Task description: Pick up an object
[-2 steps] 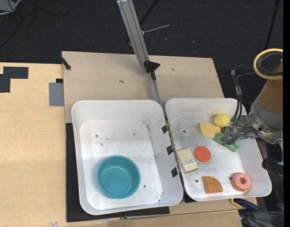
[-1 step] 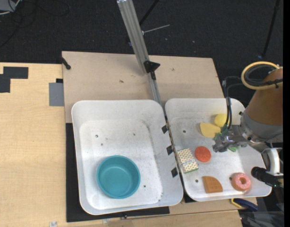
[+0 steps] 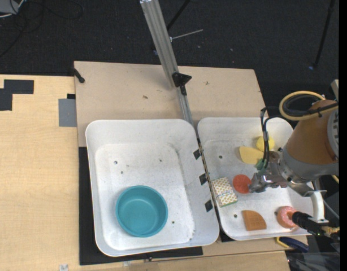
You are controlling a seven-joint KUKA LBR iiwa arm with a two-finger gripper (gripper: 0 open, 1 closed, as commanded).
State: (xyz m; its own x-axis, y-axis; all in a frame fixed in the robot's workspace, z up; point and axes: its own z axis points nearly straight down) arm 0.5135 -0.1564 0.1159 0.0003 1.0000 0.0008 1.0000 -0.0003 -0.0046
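The arm (image 3: pixel 309 145) reaches into the right bin (image 3: pixel 218 131), its fingers (image 3: pixel 257 184) beside a red object (image 3: pixel 241 183).

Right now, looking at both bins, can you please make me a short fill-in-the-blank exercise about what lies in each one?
1. The teal bowl sits in the ____ bin.
2. The claw is low in the right bin, next to a small round ____ object.
3. The checkered block lies near the right bin's ____ wall.
4. The pink ring lies to the ____ of the brown wedge.

Missing words: left; red; left; right
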